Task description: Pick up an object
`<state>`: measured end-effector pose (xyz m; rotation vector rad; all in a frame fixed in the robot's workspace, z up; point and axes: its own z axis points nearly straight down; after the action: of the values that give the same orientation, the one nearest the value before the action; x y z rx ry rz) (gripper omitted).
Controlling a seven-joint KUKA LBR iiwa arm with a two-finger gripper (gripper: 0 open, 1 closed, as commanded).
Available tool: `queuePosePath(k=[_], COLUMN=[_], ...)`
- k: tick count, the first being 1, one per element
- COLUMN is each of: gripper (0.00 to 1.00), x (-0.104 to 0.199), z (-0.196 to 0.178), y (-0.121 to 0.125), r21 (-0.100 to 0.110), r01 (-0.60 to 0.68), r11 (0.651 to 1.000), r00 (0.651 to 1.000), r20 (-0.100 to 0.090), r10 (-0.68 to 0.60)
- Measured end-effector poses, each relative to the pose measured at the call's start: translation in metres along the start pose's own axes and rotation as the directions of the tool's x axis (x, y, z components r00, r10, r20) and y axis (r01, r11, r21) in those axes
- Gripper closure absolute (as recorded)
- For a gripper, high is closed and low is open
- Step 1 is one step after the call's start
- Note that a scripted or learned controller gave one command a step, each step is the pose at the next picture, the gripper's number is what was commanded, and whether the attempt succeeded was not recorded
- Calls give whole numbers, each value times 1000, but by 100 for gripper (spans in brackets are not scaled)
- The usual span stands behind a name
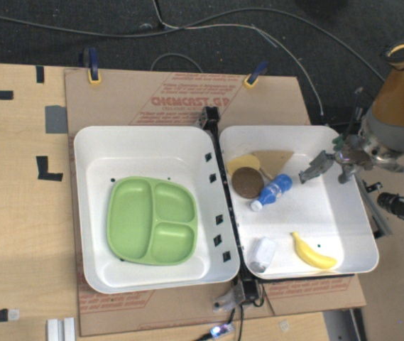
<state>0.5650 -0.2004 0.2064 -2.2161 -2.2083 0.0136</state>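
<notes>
Camera view: two shallow white bins were seen side by side on a bench, looked down on at a slant.
Left bin (88,190): a light green plastic divided tray (152,220) was laid flat in its middle.
Right bin (351,212): five things were held in it.
Bottle: a small clear plastic bottle with a blue label (271,192) was laid on its side near the bin's centre, touching a round brown disc (247,182).
Upper corner: a tan wedge-shaped piece (273,160) and a pale yellow round piece (243,164) were crowded just beside the disc.
Lower edge: a yellow banana (313,252) and a small clear plastic cup (263,253) were set apart from each other, near the front wall.
Gripper (326,167): it was held over the right bin's upper right part, with its fingers spread apart and nothing between them.
Task's thing: none was grasped yet; the bottle lay nearest.
Risk: a round bottle lying on its side could likely be rolled away by one finger.
Risk: the crowded disc could be caught as well, and the grasp spoiled.
Risk: the bin's right wall, close by, could be struck on descent.
</notes>
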Motion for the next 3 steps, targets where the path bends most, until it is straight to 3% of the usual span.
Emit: queuePosePath(k=[1,2,3], gripper=[0,0,0], x=[1,-3,-5], z=[-9,49,97], y=[3,11,2], r21=[-14,-9,-10], r01=[5,5,4], r11=[1000,1000,1000], r00=[1000,1000,1000], r20=[3,3,3], r10=[-5,-4,-4])
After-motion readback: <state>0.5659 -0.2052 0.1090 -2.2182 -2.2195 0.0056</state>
